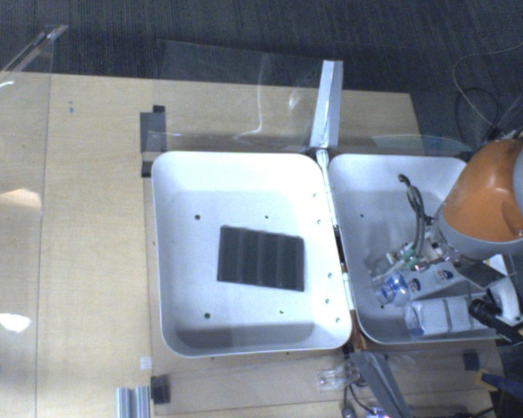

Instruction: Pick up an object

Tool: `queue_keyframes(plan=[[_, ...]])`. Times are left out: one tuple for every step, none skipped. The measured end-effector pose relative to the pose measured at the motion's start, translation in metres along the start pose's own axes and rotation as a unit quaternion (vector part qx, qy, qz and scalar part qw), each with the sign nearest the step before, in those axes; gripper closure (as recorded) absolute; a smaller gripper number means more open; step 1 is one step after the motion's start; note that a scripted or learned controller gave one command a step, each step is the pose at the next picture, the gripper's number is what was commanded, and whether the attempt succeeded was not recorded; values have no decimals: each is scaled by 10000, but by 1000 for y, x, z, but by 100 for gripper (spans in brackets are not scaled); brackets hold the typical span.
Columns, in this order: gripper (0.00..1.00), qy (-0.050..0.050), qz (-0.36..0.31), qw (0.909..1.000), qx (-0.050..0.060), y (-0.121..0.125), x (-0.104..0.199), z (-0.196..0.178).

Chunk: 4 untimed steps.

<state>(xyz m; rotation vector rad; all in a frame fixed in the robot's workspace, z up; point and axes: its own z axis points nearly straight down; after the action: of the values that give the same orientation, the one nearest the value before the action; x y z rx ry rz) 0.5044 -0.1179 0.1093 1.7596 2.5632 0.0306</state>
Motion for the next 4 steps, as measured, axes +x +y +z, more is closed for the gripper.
queue_keyframes(plan=[[0,18,-213,9998,44,5,26,18],[100,12,-223,9997,0,10,26,6],[100,51,728,9972,147,106,4,-73],[0,51,727,9972,149,106,4,-73]])
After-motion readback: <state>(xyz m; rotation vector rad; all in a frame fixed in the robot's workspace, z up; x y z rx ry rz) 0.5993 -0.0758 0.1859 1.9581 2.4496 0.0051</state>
